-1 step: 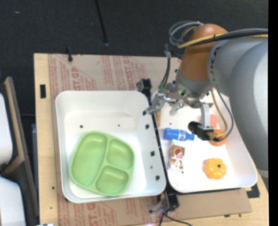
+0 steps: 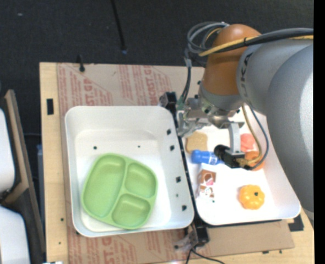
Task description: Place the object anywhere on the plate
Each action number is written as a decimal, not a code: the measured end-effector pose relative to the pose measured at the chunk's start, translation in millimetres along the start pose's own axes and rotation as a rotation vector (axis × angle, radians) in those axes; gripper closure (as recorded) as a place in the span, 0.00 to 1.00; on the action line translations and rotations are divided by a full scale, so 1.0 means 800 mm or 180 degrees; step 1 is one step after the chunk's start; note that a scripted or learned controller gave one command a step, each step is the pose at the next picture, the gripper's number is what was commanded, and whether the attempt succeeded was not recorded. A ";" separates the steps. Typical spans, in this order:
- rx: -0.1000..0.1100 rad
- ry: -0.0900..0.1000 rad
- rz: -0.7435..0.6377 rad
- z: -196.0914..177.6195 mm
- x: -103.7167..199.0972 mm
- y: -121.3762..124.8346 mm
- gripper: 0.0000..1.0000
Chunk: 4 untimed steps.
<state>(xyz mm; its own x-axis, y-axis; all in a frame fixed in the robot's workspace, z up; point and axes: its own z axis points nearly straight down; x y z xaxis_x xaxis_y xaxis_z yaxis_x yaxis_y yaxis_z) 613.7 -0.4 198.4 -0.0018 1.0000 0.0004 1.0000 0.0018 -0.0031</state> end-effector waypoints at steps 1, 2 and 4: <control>0.0004 -0.0004 -0.0002 0.002 0.056 0.084 1.00; 0.0004 -0.0004 0.0005 0.002 0.053 0.084 0.00; 0.0004 -0.0004 0.0005 0.002 0.053 0.084 0.00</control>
<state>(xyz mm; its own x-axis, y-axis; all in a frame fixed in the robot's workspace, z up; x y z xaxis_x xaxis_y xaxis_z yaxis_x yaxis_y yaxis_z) 680.8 42.4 196.8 -0.0001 1.0000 -0.0009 1.0000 0.0001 -0.0045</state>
